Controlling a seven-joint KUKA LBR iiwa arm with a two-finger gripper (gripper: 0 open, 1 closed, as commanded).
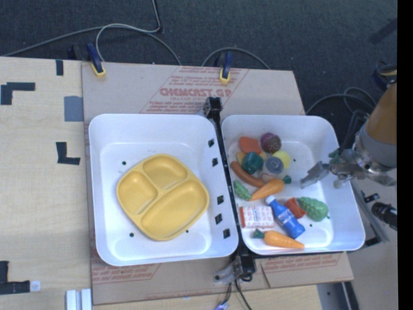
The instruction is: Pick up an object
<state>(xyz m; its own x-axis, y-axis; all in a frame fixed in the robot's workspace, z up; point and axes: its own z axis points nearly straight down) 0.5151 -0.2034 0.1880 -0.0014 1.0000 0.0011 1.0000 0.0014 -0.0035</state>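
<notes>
The right bin [322, 129] holds several toy foods: a purple ball [270, 141], a teal piece [251, 162], a red sausage [244, 173], an orange carrot [271, 187], a white and red box [257, 216], a blue bottle [286, 219], a green leafy piece [314, 208] and a second carrot [282, 239]. My gripper [326, 175] hovers over the right side of this bin, just above the green leafy piece. Its fingers [312, 174] look spread open, with nothing between them.
A yellow divided plate [162, 196] lies in the left bin [103, 173]. A black divider [224, 173] separates the bins. Two clamps [95, 61] hold the cardboard sheet at the back. Cables run across the dark floor behind.
</notes>
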